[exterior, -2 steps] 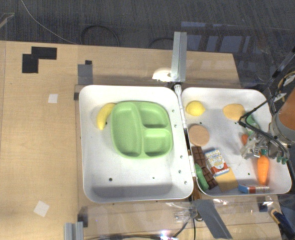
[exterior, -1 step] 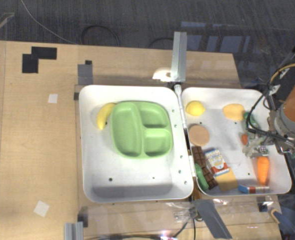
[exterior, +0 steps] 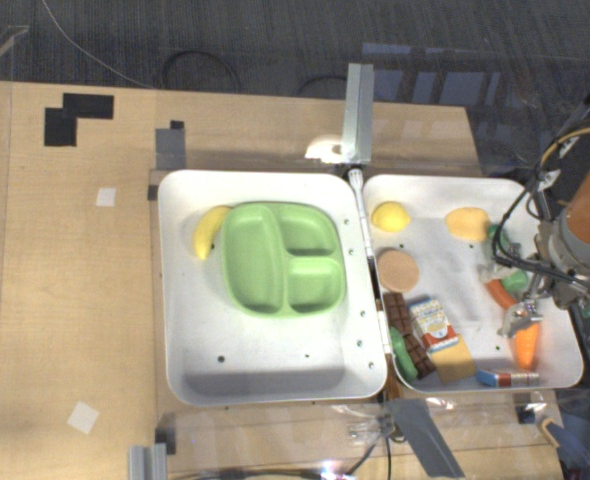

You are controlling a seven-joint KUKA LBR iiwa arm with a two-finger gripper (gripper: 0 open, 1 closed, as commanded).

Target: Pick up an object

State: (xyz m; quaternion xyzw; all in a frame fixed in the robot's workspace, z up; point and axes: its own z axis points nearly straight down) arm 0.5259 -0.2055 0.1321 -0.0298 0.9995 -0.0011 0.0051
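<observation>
Carrot [exterior: 526,346] lies just beside the gripper [exterior: 521,318].

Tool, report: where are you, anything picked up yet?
Tool low over right bin, far-right side. Nothing seen held. Orange carrot just beneath, green piece beside. Cables draped across.

Wooden bench [exterior: 65,298] with black patches [exterior: 75,116]

two white bins [exterior: 190,368], one green tray [exterior: 280,258], one banana [exterior: 208,231], one chocolate bar [exterior: 407,336].
</observation>
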